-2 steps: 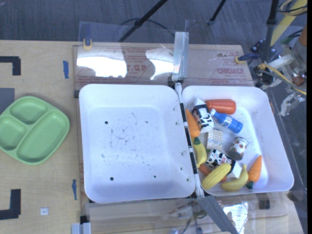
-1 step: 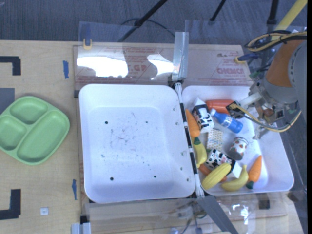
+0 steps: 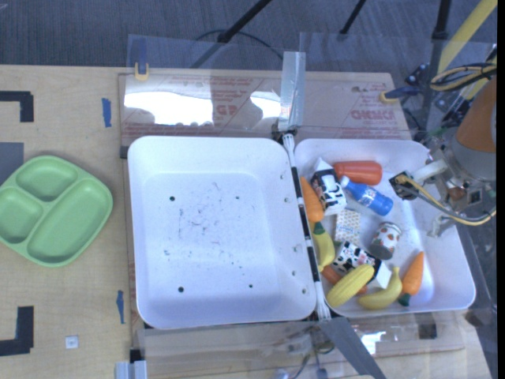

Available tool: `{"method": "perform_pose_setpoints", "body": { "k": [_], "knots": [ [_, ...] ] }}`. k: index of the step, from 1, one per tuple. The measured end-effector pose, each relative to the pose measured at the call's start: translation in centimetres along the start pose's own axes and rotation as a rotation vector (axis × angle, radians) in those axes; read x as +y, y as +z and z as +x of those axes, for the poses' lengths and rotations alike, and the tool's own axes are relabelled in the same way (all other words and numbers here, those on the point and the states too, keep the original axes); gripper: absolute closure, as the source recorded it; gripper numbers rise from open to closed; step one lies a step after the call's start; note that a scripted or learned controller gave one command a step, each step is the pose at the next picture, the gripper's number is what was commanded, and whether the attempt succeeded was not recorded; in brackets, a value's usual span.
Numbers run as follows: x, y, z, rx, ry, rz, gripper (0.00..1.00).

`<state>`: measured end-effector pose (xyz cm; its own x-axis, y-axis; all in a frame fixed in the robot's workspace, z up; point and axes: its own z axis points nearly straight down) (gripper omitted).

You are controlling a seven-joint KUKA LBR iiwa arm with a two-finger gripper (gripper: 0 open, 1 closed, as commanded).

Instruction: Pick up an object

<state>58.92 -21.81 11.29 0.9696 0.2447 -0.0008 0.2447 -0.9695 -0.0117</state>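
Crowding the right bin [image 3: 450, 287], the pickable toys lie untouched in its left half. At the far end of that bin sits a red-orange sausage [image 3: 357, 171], with a blue bottle [image 3: 369, 198] just nearer and a black-and-white carton [image 3: 327, 189] beside it, towards the bin's left wall. Mid-bin, a grey and red ball [image 3: 385, 239]. At the bin's near end, a cow-patterned toy [image 3: 351, 257] rests against two bananas [image 3: 350, 284], with a carrot [image 3: 412, 273] close by.

And the gripper [image 3: 451, 200] hangs over the bin's right side, apart from every toy and carrying nothing; open or closed, you cannot tell from this angle.

Touching the right bin's left wall is the left bin [image 3: 158, 164], and well beyond that a green divided plate [image 3: 55, 209] lies on the bench [image 3: 63, 117].
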Motion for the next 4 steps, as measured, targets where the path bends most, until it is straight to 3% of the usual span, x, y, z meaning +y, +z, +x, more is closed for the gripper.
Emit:
{"method": "perform_pose_setpoints", "body": {
  "k": [1,2,3,4],
  "knots": [
    [0.1,0.5,1.4,-0.017,-0.099,0.016,0.0],
    [-3.3,1.2,-9.8,0.003,-0.357,0.016,0.0],
    [-3.7,2.8,-2.5,0.0,-0.56,-0.01,0.0],
    [-3.6,-1.1,-9.5,-0.005,-0.469,-0.003,0.0]
  ]
}}
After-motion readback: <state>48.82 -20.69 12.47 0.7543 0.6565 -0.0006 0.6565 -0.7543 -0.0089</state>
